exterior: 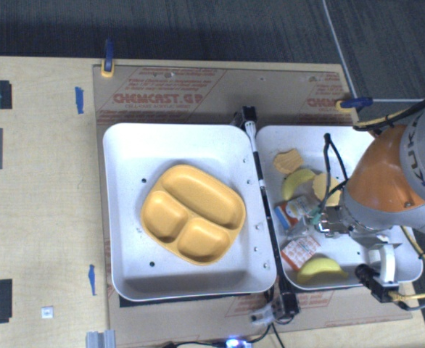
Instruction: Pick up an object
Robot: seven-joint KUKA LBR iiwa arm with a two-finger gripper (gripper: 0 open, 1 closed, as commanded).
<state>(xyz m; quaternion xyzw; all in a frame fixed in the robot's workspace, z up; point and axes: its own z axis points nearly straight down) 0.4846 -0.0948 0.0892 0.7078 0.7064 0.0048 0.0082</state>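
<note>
Camera view: the claw [320,222] is down among the clutter of the right bin [415,270], reaching for a pick; whether it is apart or together I cannot tell.

Left to right on the counter [38,194]: the left bin [125,151] holds one yellow divided tray [192,212]; the right bin holds about six small items, among them a tan piece [288,160], a red-and-white packet [299,251] and a yellow-green fruit [320,268]. Nothing looks lifted yet. Next, it likely needs a firm closure on one item, then a straight lift.
</note>
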